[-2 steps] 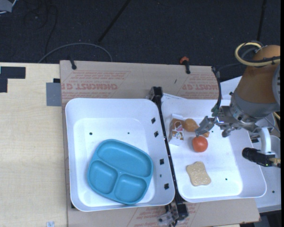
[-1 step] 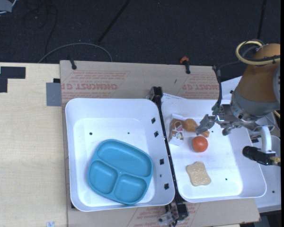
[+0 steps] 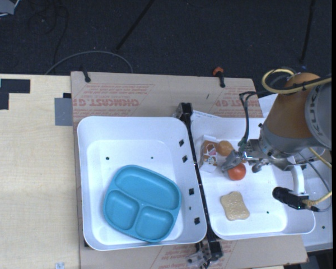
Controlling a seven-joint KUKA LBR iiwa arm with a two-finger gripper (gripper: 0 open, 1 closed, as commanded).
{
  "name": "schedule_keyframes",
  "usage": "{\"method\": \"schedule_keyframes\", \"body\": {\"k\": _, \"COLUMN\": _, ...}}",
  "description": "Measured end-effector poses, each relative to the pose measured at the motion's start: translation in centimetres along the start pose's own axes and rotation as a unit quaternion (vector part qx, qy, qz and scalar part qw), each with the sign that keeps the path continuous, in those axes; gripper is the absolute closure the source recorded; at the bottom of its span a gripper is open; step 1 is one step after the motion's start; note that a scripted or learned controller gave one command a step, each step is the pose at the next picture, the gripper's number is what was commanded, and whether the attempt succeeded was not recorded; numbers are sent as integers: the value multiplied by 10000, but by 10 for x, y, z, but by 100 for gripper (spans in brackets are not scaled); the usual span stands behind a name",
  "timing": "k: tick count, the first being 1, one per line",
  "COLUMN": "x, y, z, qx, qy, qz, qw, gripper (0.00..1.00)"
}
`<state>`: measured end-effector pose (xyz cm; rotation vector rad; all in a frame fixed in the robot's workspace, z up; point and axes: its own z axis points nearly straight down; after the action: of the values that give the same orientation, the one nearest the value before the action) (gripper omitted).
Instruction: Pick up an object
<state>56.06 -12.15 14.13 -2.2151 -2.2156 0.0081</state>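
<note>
The tool hung low in the right bin, just above a small red ball; how wide it stood could not be told. A clear packet with an orange piece lay just beside it, a tan biscuit nearer the front. Closing there, it might squeeze the round ball sideways or snag the packet instead.
</note>
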Motion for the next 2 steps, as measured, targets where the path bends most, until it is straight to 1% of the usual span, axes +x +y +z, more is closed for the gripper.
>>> {"method": "schedule_keyframes", "body": {"k": 1, "x": 1, "y": -1, "z": 53, "qx": -20, "qy": -11, "qz": 5, "qw": 10000, "gripper": 0}}
{"method": "schedule_keyframes", "body": {"k": 2, "x": -1, "y": 0, "z": 41, "qx": -20, "qy": -5, "qz": 29, "qw": 10000, "gripper": 100}}
